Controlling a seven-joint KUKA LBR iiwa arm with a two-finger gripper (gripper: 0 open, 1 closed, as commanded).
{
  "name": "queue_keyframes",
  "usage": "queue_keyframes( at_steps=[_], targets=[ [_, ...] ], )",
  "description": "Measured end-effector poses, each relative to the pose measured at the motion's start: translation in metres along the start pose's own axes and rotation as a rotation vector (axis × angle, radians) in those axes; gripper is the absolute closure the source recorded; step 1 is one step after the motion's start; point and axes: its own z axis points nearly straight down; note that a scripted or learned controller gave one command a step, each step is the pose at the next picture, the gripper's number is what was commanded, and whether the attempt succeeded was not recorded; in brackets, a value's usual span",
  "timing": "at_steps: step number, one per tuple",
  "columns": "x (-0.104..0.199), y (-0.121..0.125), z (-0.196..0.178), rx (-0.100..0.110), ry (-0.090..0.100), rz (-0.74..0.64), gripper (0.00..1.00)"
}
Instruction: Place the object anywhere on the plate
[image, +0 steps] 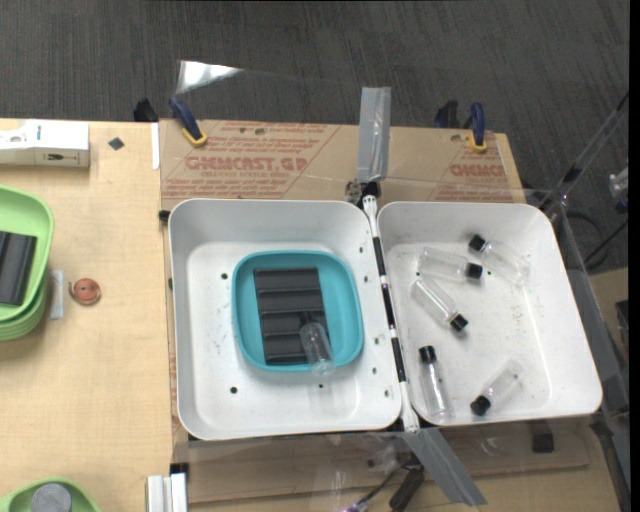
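At the claw's end I cannot tell whether it is released or clenched. One clear vial (316, 345) lies on the teal plate (246, 300) in the left bin (200, 380), at the plate's near right corner and touching its rim. I judge the placing done, or nearly. More vials (441, 303) lie scattered in the right bin (565, 300). Any next move calls for a clean grasp there.

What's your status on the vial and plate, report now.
One clear vial lying on the teal plate, left bin. Five capped vials loose in right bin. Nothing blocking the plate.
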Motion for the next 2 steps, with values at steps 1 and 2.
queue_keyframes(
  at_steps=[1,2],
  targets=[
    [0.0000,0.0000,0.0000,0.000,0.000,0.000,0.00],
    [0.0000,0.0000,0.0000,0.000,0.000,0.000,0.00]
  ],
)
